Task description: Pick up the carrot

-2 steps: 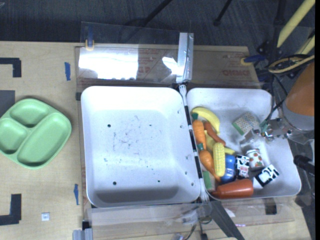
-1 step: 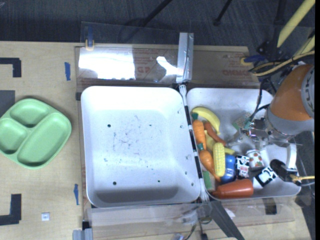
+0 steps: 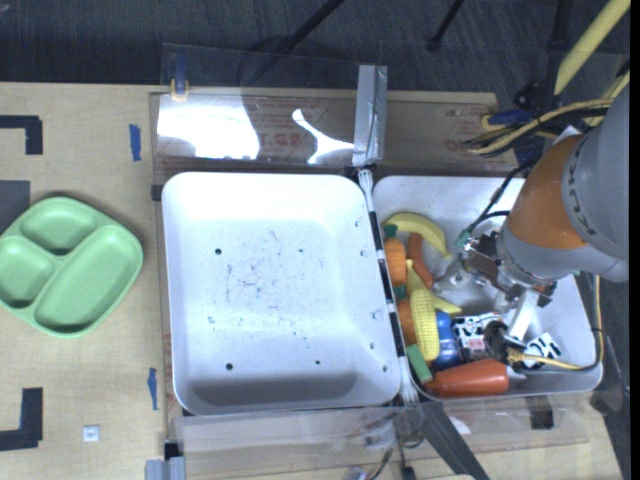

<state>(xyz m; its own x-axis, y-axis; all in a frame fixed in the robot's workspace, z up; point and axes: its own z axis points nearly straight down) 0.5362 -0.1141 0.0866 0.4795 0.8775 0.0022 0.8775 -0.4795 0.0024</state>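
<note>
On the wooden bench [image 3: 90,118], we find the long orange carrot [image 3: 470,377] lying crosswise just below the two-finger gripper [image 3: 497,336]; grip state undeterminable.

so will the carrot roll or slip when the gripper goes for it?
The carrot looks like smooth, rounded toy plastic, so it may slip from a pinch. It lies flat against the right bin's front wall beside the corn, so probably little room to roll. It seems rigid, unlikely to flex.
</note>
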